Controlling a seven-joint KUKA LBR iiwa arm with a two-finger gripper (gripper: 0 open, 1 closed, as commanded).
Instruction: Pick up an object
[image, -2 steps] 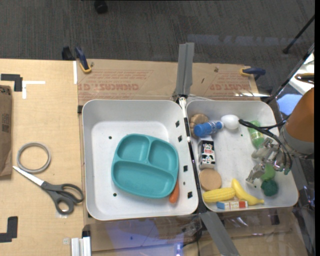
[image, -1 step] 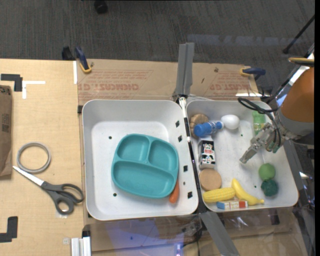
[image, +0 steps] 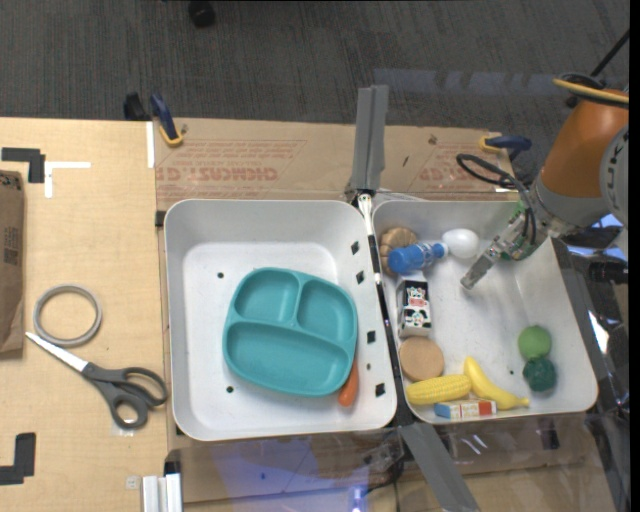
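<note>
White egg (image: 461, 241) lay in right bin (image: 575, 300), near back wall, just beside blue bottle (image: 414, 256). Judged light, hard, smooth, round; likely to slip out of pinch. Best hold across its widest middle, with soft squeeze. Gripper (image: 476, 275) hung low over bare bin floor, just right of egg and a little toward front, apart from it. Jaws seemed nearly closed, with nothing between them. Egg lay outside jaws, not between them; jaws would need opening, then shift toward back-left.

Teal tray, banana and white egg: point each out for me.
teal tray (image: 290, 335), camera view, centre divider.
banana (image: 490, 387), camera view, mid-body.
white egg (image: 461, 242), camera view, top of the shell.
</note>
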